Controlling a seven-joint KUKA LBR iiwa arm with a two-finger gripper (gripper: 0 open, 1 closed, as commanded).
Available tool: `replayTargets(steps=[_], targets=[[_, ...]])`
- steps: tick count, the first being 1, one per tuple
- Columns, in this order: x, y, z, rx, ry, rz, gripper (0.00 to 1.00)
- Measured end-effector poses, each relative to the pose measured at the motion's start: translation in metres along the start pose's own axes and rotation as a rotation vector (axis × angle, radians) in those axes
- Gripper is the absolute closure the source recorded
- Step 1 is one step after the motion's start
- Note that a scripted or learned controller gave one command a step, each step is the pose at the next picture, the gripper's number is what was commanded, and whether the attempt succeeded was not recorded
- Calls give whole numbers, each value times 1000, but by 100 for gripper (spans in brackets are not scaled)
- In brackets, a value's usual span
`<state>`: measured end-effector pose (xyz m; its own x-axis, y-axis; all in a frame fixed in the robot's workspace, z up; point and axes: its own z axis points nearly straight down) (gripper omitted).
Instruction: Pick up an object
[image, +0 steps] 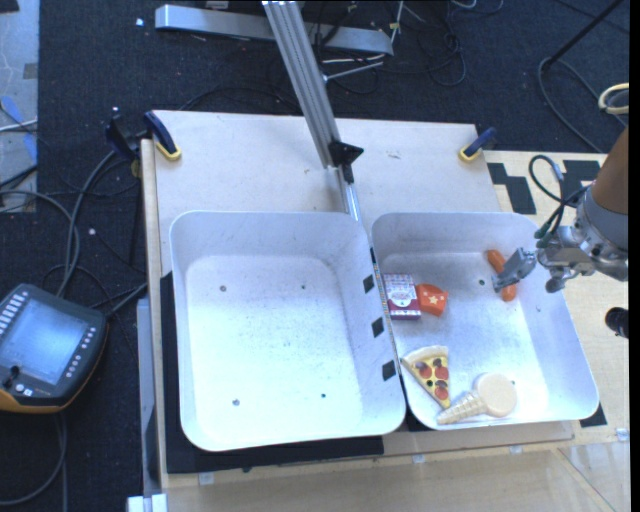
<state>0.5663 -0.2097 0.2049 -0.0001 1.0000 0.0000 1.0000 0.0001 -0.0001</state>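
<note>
The right bin (560, 340) holds several toys. A red-and-white small box (402, 296) lies near its left wall, with a red-orange piece (432, 298) touching its right side. A pizza slice (430, 371) and a cream-coloured ice-cream cone (482, 398) lie near the front. A thin orange piece (497, 261) lies at the right, partly covered by my gripper (518, 271). The gripper reaches in from the right and sits right over that piece, low in the bin. Whether the piece is held cannot be told from this view.
The left bin (190, 300) stands beside the right one, sharing a middle ridge with black tabs (378, 325). A slanted metal rail (315, 95) rises from the back. Yellow clamps (168, 150) sit at the board's far corners. A pendant (40, 345) lies on the floor at the left.
</note>
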Motion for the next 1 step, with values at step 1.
replayTargets(steps=[1], targets=[[27,-43,98,7,3,-1,0]])
